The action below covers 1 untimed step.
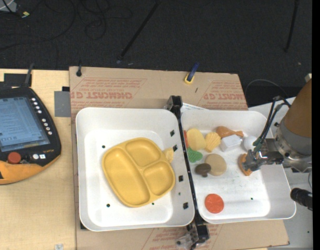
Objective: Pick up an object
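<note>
Where gripper (248,163) meets orange lump (246,169), grip unclear, smooth yellow divided tray (138,171).

Red print on the cardboard sheet (149,90) under the bins, along its far edge, reads "CHEMCAST GP", upside down, twice. Text on the pendant screen (16,121) is illegible.

I read both bins (92,139) as plain white, on brown cardboard (123,90) with red lettering. Left bin: yellow divided tray (138,171). Right bin: red-orange disc (214,203) near its front edge; a tan round piece (217,163), a dark brown one (203,168), a green one (194,155) and pale yellow ones (196,139) toward its left edge.
</note>
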Each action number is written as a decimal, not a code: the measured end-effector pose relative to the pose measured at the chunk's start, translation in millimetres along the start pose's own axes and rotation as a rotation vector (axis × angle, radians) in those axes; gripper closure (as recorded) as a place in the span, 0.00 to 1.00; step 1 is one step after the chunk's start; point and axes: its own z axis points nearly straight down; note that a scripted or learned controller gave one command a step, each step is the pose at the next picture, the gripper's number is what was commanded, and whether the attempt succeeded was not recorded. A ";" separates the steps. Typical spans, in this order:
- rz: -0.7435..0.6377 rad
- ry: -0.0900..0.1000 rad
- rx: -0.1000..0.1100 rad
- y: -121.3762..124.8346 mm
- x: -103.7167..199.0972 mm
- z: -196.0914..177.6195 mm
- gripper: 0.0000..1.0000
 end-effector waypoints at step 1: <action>-0.004 0.002 0.002 21.7 42.8 -5.5 1.00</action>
